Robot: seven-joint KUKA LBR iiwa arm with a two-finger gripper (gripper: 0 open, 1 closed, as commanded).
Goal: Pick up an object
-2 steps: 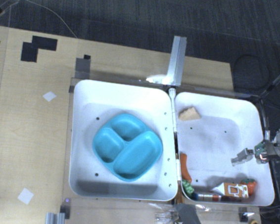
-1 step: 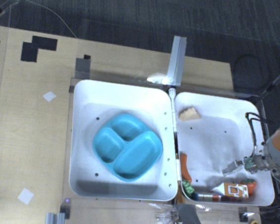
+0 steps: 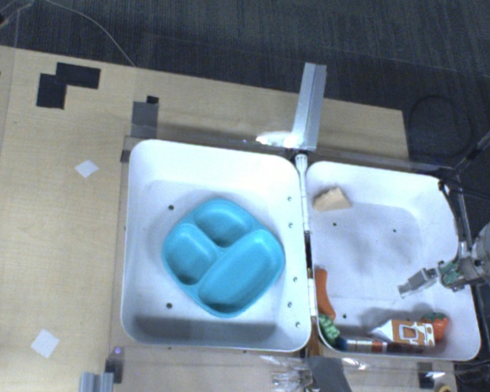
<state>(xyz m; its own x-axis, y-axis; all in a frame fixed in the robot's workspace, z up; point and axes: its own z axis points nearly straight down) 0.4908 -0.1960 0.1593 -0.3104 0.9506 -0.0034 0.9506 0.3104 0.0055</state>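
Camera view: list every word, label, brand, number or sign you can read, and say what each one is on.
No text here can be read.
Orange packet at the near edge of the right bin: printed label with dark and white patches, too small and blurred to read.
Marker-like pen beside it: no markings can be made out.
Blue divided plate in the left bin: plain, no lettering.
Black patches on the bench: plain shapes, no characters.

No readable text anywhere (label on orange packet too blurred).
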